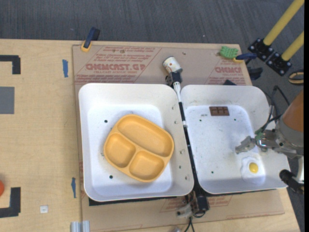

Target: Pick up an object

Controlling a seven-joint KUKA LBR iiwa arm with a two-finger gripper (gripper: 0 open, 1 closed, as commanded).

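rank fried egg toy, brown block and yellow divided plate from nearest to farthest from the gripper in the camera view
1. fried egg toy, just below the gripper, right bin.
2. brown block, up-left, at the same bin's far side.
3. yellow divided plate, in the left bin.

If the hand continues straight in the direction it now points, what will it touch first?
The hand points left over the right bin. That way looks free of objects; probably it meets the bin's bare floor or left wall first. The fried-egg toy lies beside this line. Depth is unclear.

yellow divided plate (139,148), white bins (96,100), brown chocolate piece (219,111), white-and-yellow egg (252,167)
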